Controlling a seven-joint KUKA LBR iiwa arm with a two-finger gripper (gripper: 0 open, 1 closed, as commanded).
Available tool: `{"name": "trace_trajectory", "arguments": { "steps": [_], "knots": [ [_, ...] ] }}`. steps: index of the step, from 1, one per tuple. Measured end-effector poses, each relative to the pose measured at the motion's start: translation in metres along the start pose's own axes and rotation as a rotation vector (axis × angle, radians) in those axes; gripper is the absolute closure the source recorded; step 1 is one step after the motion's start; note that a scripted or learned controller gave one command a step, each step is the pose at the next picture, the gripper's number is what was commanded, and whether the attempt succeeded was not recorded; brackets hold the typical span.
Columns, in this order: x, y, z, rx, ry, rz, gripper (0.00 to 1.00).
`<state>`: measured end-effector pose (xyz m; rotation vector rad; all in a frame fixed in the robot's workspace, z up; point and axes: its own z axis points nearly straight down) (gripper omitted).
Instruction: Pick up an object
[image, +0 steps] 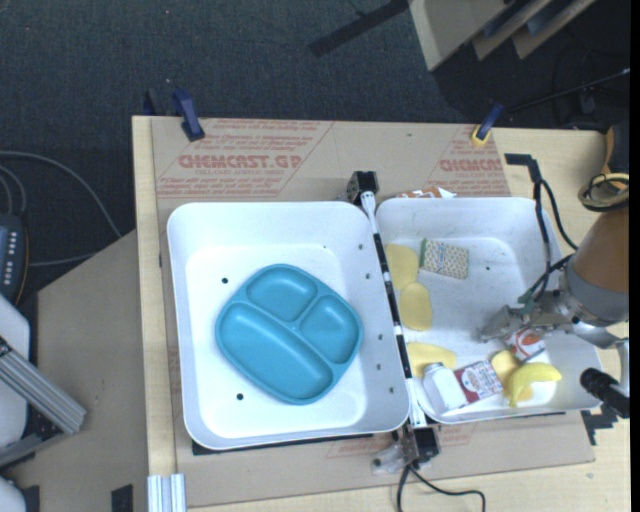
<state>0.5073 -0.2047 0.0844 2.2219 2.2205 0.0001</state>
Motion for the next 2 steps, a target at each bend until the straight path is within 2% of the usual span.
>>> {"name": "trace_trajectory", "arguments": {
  "steps": [1,2],
  "knots": [
    [0.000,0.001,-0.011,-0.004,-0.002,0.001,1.00],
    [0.131,0.033,-0.100,-0.001,0.001,-0.003,1.00]
  ]
}}
